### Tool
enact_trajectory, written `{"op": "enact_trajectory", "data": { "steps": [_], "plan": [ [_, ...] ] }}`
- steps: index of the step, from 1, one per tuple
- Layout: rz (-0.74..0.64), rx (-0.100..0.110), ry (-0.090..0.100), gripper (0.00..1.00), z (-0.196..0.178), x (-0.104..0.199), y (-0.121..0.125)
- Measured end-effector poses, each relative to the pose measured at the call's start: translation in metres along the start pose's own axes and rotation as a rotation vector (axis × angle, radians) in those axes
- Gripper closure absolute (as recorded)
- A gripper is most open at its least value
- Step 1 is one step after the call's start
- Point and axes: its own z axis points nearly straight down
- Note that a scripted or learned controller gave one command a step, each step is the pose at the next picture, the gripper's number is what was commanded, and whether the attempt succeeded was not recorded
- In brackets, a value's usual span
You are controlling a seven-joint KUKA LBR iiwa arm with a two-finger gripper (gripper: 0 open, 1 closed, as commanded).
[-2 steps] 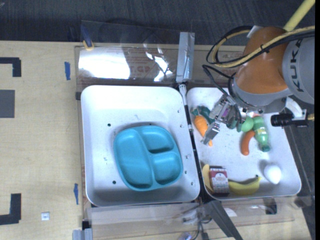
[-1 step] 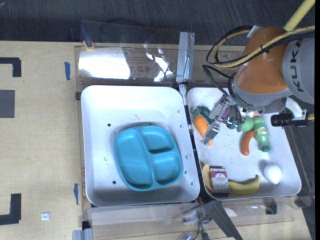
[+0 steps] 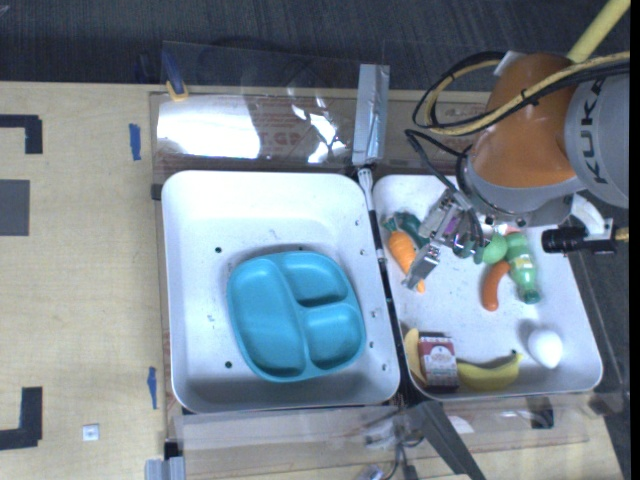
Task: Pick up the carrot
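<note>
Gripper (image 3: 428, 253) in right bin (image 3: 585, 363), just beside carrot (image 3: 401, 251); finger state unclear, arm (image 3: 525, 138) hides bin's top part.

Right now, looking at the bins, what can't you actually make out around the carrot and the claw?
- Claw: blurred in the camera view and partly under the arm's wrist, so its grip cannot be judged.
- Carrot: the claw overlaps its right side; contact is unclear.
- Green item behind the carrot: mostly hidden by the claw, too little to identify.
- Small red box: label too small to read.
- Green bottle: its top sits under the arm.
</note>
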Motion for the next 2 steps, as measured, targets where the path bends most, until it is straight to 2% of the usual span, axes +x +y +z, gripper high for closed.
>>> {"op": "enact_trajectory", "data": {
  "steps": [1, 2],
  "plan": [
    [-0.152, 0.001, 0.003, 0.00, -0.0106, 0.0286, 0.0175],
    [-0.151, -0.002, 0.000, 1.00, -0.0196, 0.0268, 0.0185]
  ]
}}
